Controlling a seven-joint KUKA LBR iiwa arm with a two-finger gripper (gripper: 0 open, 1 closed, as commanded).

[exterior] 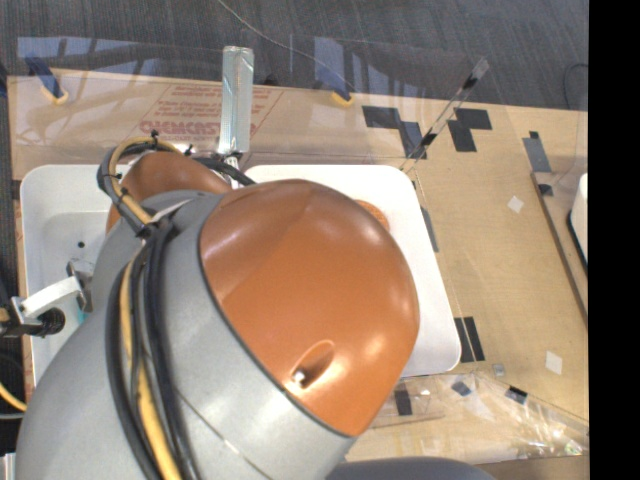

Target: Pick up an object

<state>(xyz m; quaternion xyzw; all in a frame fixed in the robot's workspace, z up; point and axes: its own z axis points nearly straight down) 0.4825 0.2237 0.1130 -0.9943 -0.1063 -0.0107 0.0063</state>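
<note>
Arm: grey robot arm with glossy orange band covers both shallow white plastic bins.
Hand: hidden beneath the arm; grip cannot be told.
Object: unseen, blocked by the arm.
Counter: tan cardboard-covered counter.

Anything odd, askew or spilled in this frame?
Nothing looks spilled or damaged. The oddity is the arm itself: its grey and orange body looms close under the camera, covering most of both white bins, so their contents cannot be checked.
</note>
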